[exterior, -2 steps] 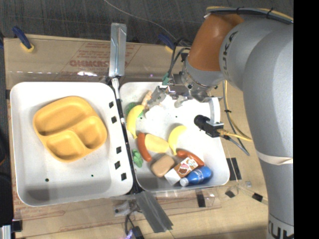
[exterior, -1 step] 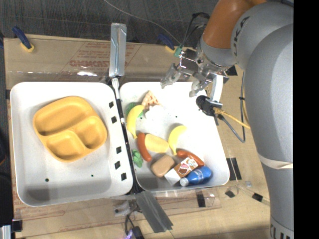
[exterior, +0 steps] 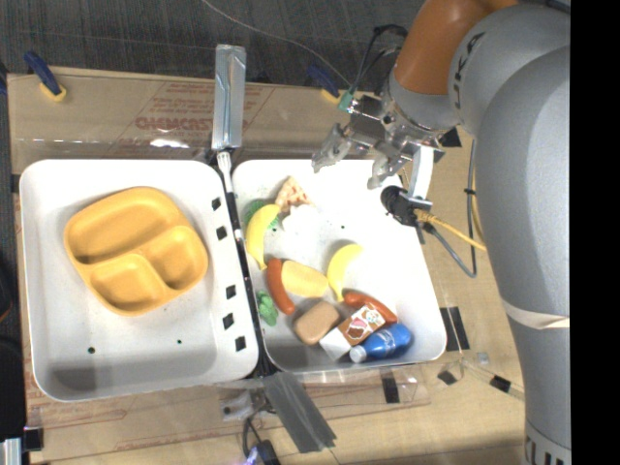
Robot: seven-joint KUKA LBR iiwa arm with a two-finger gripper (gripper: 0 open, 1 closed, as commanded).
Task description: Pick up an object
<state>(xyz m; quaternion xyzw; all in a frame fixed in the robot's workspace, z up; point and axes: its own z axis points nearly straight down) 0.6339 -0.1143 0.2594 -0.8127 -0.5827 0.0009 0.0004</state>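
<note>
- At the near edge of the right bin (exterior: 431, 303), a blue bottle (exterior: 384, 343) lies on its side, white cap toward the left, touching a red-and-white packet (exterior: 365, 320) just behind it.
- Just left of those, a tan bread-like piece (exterior: 316, 322) rests against a white block at the bin's near wall.
- Behind the bread, a pale yellow wedge (exterior: 305, 280) sits beside a reddish sausage (exterior: 279, 285) that runs slantwise toward the divider; a small green item (exterior: 266, 307) lies at the sausage's near end, by the bin wall.
- To the right of the wedge, a short yellow banana-like piece (exterior: 342, 264) curves upward.
- Farther back on the left side, a longer banana (exterior: 260, 232) lies along the wall with a green piece behind it, and a pizza-slice toy (exterior: 291, 195) sits beyond that.
- In the left bin (exterior: 39, 289), a yellow divided tray (exterior: 136, 248) sits tilted toward the far left, well apart from the pile.
- At the far rim of the right bin, the gripper (exterior: 355, 162) hangs above the bare white floor, its two fingers spread apart with nothing between them; it is clear of every object, the pizza slice being the nearest.
- Behind it rise the orange band and the grey arm (exterior: 513, 114), coming in from the right.
</note>
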